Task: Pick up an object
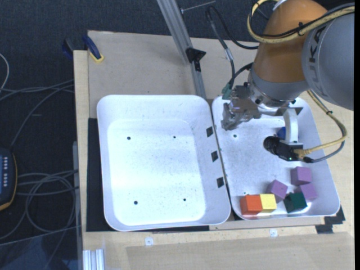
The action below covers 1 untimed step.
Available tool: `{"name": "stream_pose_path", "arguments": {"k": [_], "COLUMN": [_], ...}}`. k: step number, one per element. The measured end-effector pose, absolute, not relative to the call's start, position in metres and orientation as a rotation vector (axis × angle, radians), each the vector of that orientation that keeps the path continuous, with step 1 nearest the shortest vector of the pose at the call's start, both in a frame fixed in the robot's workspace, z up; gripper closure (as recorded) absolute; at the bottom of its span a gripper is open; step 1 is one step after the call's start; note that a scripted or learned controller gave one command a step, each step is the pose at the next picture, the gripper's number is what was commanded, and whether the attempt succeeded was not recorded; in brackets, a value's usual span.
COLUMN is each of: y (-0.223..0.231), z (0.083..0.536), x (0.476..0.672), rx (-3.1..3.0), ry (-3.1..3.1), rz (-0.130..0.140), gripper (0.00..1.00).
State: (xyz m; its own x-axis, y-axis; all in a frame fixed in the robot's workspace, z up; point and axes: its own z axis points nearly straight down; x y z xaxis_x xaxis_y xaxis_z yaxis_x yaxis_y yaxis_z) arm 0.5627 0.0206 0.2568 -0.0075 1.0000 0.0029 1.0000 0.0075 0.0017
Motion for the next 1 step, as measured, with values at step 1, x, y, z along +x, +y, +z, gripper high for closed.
{"name": "stream_pose_path", "arguments": {"k": [1], "y": [0.0833], "z": [0.2586], "x": [0.5558], "rx": [-2.211], "ry": [-2.228], "rz": [-0.004], "gripper": [1.00]}}
